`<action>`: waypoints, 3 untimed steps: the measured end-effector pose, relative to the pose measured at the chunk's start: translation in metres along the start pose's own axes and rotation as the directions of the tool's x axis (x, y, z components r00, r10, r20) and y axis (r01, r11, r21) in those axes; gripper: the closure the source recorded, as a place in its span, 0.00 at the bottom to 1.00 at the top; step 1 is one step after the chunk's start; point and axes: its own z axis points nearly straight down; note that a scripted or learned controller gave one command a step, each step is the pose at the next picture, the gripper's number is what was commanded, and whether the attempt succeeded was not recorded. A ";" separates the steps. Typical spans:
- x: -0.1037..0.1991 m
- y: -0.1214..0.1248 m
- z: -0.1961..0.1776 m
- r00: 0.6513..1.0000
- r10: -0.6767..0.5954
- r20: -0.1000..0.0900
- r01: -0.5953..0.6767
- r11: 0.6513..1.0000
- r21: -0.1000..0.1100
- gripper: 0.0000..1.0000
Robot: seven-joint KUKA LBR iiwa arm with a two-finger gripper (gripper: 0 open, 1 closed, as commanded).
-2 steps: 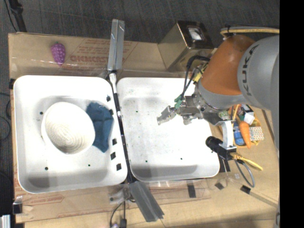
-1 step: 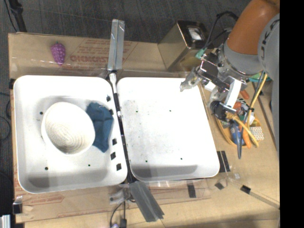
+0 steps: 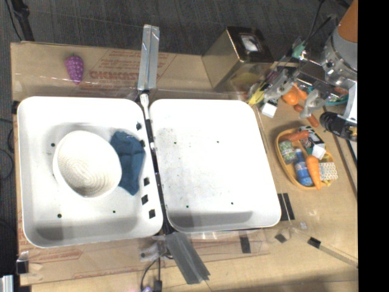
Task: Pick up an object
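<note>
The claw (image 3: 290, 89) sits at the frame's upper right, above the bench; whether it grips anything cannot be told. Below it, a yellow dish (image 3: 281, 148) holds small toys. The right bin (image 3: 209, 163) lies alongside. The left bin (image 3: 36, 163) holds a white woven hat (image 3: 87, 163) touching a blue cloth (image 3: 129, 160), elongated top to bottom. Red cardboard lettering is unreadable.

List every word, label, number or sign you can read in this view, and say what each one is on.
Red print on the cardboard behind the left bin: too blurred to read.
White label on the brown box: too small to read.
Labels on items in the yellow basket: too small to read.
No text is legible.
</note>
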 end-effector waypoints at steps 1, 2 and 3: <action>0.045 0.079 -0.016 0.995 -0.098 0.000 0.098 0.995 0.001 0.00; 0.017 0.040 0.027 0.898 -0.440 -0.002 0.440 0.898 0.002 0.00; -0.022 -0.025 0.100 0.550 -0.835 0.001 0.835 0.550 0.000 0.00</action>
